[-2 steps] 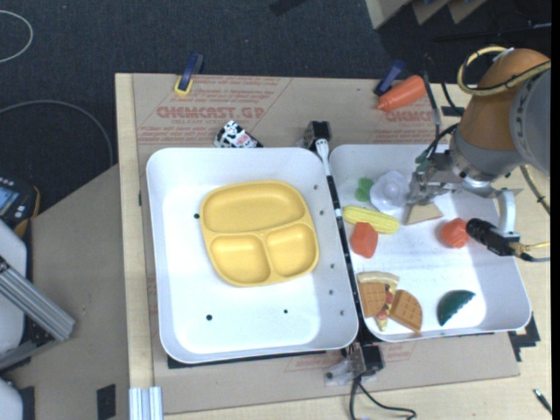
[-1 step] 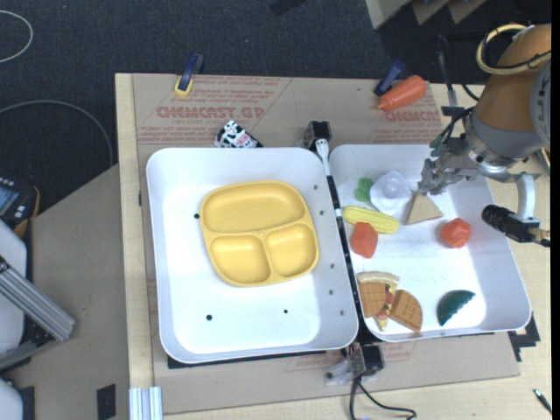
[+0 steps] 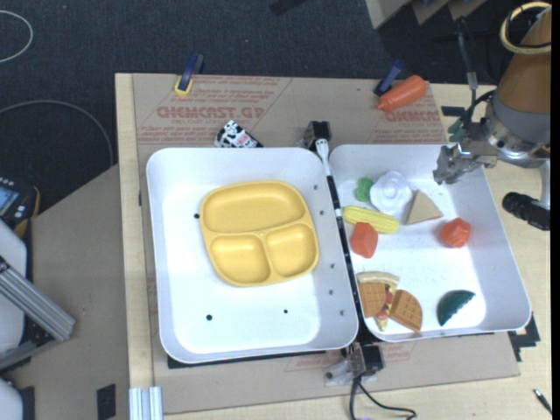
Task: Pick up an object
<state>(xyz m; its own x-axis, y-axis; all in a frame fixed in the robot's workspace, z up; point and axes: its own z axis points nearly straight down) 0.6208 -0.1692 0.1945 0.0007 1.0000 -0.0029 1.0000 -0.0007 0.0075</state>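
Nearby, tan wedge beside red ball

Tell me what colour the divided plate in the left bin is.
Yellow. The divided plate shows plainly in the camera view.

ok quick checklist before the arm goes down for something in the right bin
1. Hand over the right bin, at its far edge: ok.
2. Hand holding something: cannot tell.
3. Nearest target, tan wedge, lying apart from the red ball: ok.
4. Wedge clear of the white piece: not ok, they touch.
5. Yellow tray in the left bin, out of the way: ok.
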